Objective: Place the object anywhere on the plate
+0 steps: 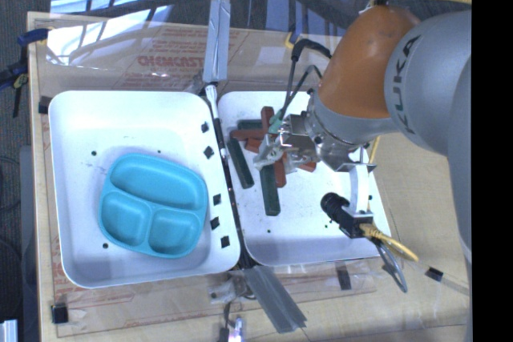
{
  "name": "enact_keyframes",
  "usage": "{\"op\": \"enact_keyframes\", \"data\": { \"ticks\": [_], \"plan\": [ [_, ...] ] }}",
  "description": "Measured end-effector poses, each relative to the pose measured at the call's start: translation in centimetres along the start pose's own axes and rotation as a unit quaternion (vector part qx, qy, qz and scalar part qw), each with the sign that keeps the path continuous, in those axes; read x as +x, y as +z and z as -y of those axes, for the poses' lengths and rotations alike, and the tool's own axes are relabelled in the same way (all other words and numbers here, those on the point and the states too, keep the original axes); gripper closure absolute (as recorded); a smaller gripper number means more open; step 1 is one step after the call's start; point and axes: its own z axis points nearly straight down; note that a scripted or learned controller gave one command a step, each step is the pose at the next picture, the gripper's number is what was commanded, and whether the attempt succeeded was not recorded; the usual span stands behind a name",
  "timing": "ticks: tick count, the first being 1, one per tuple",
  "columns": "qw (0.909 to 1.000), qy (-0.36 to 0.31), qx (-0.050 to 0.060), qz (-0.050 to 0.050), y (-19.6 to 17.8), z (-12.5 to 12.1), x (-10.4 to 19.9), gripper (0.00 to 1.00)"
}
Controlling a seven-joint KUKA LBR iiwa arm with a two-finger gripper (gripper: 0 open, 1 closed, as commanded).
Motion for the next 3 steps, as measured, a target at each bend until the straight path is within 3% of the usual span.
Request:
{"op": "enact_keyframes", "data": {
  "ticks": [1,2,3],
  "plan": [
    [0.9964,-0.085,0.002,0.000,8.1,-0.2,3.8,1.00],
    [0.9967,-0.081,0.002,0.001,8.1,2.1,12.1,1.00],
    [0.9968,-0.080,0.001,0.001,8.0,2.1,12.0,0.00]
  ]
}}
